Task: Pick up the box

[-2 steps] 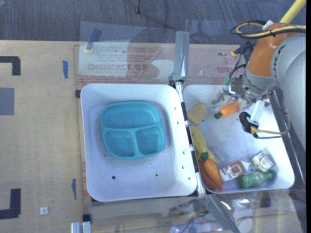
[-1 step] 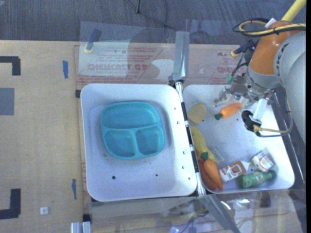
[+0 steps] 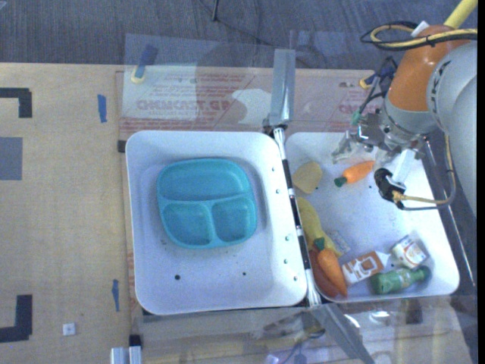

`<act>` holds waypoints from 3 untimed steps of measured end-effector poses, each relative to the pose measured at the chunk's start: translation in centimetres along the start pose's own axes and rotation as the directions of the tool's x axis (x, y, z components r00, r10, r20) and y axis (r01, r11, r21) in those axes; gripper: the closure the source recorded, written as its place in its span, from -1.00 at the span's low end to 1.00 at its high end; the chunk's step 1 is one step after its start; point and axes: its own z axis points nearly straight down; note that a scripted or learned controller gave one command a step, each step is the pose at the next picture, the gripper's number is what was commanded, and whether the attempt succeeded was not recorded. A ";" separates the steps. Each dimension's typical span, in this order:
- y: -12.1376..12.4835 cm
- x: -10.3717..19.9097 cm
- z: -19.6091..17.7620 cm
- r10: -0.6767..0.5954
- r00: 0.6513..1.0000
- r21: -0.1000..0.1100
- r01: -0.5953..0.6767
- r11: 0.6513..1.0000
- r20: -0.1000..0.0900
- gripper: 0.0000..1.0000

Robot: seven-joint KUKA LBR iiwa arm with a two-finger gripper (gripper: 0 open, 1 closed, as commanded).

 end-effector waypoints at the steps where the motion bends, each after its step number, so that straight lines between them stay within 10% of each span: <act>1: -5.9 -3.1 2.0 0.109 0.994 0.004 -0.109 0.994 -0.001 -1.00; 2: 0.5 -2.5 2.6 0.158 0.987 0.006 -0.158 0.987 0.003 -1.00; 3: 0.7 -2.3 1.4 0.153 0.988 -0.001 -0.153 0.988 0.004 1.00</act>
